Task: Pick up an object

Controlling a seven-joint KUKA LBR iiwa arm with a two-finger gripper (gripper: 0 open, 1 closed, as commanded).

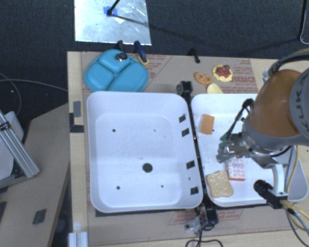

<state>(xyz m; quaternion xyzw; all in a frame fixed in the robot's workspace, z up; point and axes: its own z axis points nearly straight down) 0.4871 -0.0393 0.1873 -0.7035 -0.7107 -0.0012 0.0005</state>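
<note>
Hovering low over the right bin (298, 187), the hand (230, 152) hangs from the grey and orange arm (278, 109) that comes in from the right; whether it is apart or together cannot be told, since the wrist hides much of it and what shows is a dark tangle of metal. Nothing can be seen held in it. Just beside and a little nearer than the hand lies a small white and red packet (237, 170), and nearer again, close to the bin's near left corner, a pale toast-shaped piece (219, 183). An orange block (207, 123) sits farther back in the same bin, apart from the hand. The left bin (100, 112) holds no loose object that I can make out, only dark marks on its floor. On the worktop (165, 68) beyond the bins rest a blue divided tray (116, 72) and a few small food toys (222, 72). I judge the packet the likeliest target. The risk is that it lies flat and thin, so a closing grip could slide over it or nudge it against the toast piece. A descent slightly off centre might also pinch the edge and let it slip free on lifting.
</note>
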